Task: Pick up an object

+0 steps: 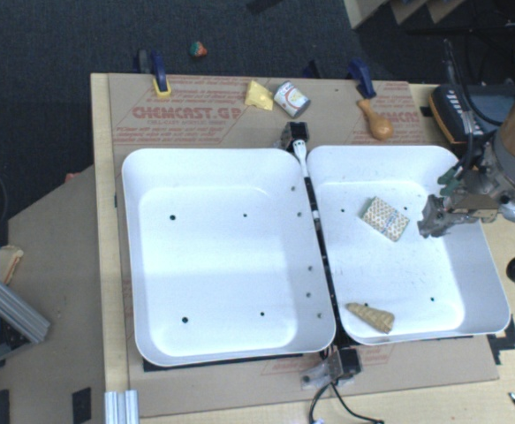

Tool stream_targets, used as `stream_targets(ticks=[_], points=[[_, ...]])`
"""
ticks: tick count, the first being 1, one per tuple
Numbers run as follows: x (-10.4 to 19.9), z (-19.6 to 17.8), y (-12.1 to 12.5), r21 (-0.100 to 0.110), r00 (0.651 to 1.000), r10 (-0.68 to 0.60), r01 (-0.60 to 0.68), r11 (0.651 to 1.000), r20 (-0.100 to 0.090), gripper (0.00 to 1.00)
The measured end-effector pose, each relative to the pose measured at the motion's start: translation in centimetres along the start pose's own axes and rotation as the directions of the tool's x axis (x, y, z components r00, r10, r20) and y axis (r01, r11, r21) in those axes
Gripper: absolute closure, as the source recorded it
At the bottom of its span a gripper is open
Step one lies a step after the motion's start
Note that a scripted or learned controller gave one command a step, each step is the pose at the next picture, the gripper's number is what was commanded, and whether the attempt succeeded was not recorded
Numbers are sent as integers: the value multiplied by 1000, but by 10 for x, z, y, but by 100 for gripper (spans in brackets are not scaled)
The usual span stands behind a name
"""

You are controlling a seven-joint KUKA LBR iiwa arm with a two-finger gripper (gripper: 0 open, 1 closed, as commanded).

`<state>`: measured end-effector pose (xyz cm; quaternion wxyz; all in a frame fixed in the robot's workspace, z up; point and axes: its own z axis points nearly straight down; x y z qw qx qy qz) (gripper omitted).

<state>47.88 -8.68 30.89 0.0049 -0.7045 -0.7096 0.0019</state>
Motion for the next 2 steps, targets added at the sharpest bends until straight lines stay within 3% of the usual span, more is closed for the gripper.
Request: stream_targets(ticks=[1,2], points=[[-54,-129,7,-27,1000,11,-11,1000,11,100],[6,-23,18,0,1000,1,-1,1000,1,100]])
